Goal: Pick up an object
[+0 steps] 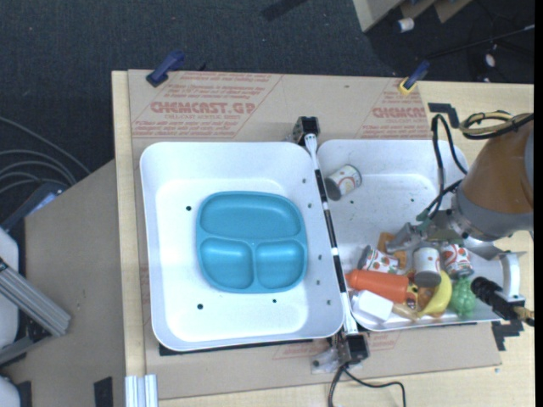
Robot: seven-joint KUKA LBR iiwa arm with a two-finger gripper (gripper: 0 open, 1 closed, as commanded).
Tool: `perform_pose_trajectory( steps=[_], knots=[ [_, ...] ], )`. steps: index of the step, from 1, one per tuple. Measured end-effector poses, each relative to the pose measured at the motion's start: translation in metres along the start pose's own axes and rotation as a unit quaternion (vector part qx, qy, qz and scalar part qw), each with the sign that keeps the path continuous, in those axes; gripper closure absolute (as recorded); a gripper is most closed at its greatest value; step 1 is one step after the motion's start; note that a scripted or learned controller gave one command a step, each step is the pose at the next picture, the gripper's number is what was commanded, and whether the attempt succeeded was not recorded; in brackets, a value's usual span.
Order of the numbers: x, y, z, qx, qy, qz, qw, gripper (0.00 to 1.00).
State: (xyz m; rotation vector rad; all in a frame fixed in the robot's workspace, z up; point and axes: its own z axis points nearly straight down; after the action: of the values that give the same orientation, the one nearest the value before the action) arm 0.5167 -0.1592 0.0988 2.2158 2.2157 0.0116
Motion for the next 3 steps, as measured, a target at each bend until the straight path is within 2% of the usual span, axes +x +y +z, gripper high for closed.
perform_pose_trajectory(
  steps=[1,2,3],
  knots=[
    [0.056,0.047,0.011,0.0,0.0,-0.001,1.0,0.0],
    [0.057,0.048,0.0,-0.002,0.0,-0.001,1.0,1.0],
    [0.056,0.048,0.0,-0.001,0.0,-0.001,1.0,0.0]
  ],
)
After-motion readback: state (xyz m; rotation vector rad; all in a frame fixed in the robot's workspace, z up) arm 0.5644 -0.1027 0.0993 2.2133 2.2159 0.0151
